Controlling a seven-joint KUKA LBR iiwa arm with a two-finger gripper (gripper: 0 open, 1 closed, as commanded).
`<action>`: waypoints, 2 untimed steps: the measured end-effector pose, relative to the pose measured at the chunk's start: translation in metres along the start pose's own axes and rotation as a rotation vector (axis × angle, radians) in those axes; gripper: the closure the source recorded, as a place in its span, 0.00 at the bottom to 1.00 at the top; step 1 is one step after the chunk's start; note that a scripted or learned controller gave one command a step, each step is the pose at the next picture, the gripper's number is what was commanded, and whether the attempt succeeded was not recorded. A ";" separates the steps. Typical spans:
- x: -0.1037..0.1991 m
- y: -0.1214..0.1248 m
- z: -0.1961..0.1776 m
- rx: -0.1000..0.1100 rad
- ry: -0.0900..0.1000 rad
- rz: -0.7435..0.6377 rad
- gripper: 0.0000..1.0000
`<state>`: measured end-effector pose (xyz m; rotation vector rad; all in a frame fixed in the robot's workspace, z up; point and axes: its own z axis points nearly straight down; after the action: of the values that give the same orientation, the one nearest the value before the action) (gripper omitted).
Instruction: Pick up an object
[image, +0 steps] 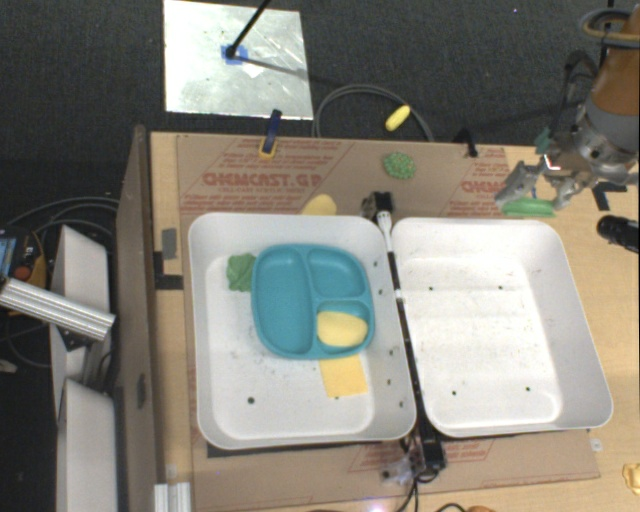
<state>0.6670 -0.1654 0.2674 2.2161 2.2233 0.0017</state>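
My gripper (541, 196) hangs over the far rim of the right bin (500, 330), at the view's upper right. A small, flat green object (527, 208) sits between its fingertips, lifted just above the bin's back edge. In the left bin (215, 380) lies a blue compartment plate (295, 300) with a yellow lump (342, 328) in its near right section. A flat yellow square (344, 378) lies just in front of the plate. A green leafy piece (240, 270) touches the plate's left edge.
Beyond the bins, on the cardboard, lie a pale yellow piece (320, 206), a round green item (400, 165) and a small yellow object (398, 118) by a cable. A black divider (397, 300) runs between the bins. A shiny metal sheet (235, 60) lies far back.
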 end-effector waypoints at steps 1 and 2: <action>0.035 -0.001 0.150 0.011 0.004 -0.004 0.00; 0.060 0.001 0.184 0.003 0.001 -0.004 0.00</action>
<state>0.6688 -0.1060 0.0834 2.2140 2.2293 0.0005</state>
